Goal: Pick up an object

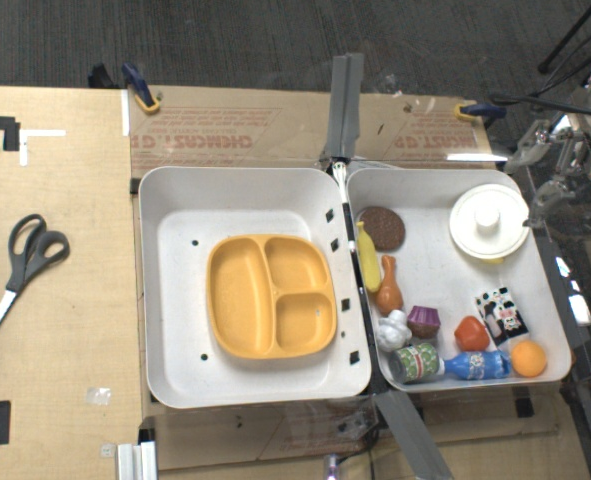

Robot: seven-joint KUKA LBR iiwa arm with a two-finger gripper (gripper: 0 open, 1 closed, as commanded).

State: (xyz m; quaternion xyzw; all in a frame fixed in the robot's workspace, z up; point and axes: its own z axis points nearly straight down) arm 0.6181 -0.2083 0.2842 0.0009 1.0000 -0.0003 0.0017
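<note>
Two white bins sit side by side on a tan wooden surface (55,368), with cardboard (225,133) under them and dark floor behind. The left bin (165,368) has a yellow divided plate (272,295). The right bin (565,348) holds the toys: white lid (488,221), brown cookie (383,228), banana (368,256), orange ball (527,358), blue bottle (478,366). Scissors (23,268) lie off to the left. The gripper (555,163) hangs at the right edge, can't tell how it's set.

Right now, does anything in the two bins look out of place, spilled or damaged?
Nothing stands out. The yellow three-compartment plate lies flat in the left white bin. The small toys, such as the orange ball and the blue bottle, are crowded along the near edge of the right white bin, but nothing is spilled.
</note>
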